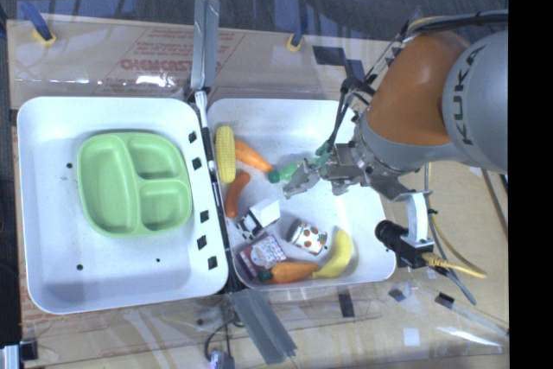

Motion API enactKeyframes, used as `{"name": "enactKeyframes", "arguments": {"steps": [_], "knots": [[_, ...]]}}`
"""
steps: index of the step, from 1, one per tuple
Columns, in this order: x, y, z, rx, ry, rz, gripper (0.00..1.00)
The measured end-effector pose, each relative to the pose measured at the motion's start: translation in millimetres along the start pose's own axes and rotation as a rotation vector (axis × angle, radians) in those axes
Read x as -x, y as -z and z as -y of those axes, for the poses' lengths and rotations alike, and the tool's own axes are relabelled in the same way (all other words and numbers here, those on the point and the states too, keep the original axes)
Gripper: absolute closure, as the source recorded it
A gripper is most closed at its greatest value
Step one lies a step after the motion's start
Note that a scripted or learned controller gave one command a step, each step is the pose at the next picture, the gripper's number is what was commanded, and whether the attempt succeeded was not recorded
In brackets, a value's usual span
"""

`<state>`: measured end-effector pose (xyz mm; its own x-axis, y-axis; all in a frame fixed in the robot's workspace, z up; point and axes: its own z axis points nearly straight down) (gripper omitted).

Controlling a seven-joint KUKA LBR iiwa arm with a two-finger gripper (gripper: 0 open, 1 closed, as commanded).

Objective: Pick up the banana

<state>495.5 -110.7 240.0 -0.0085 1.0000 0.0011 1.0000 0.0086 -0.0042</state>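
Note:
The yellow banana (340, 254) lies curved in the near right corner of the right bin (367, 274). A small printed can (307, 238) touches its left side and an orange carrot (294, 272) lies at its lower end. My gripper (294, 177) hangs over the middle of the right bin, up and to the left of the banana and well apart from it. It points left and looks open, with nothing between its fingers. Its tips sit next to the green top (275, 175) of another carrot (252, 156).
A corn cob (225, 153), a third carrot (235, 193), a white box (263, 214) and a red packet (266, 253) crowd the right bin's left half. A green divided plate (136, 183) lies in the left bin (43, 272). The arm's grey and orange body (423, 99) overhangs the right bin's far right side.

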Motion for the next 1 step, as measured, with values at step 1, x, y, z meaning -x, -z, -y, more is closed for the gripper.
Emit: {"name": "enactKeyframes", "arguments": {"steps": [1], "knots": [[76.8, -39.2, 20.1, -0.001, -0.162, 0.0, 0.0]]}}
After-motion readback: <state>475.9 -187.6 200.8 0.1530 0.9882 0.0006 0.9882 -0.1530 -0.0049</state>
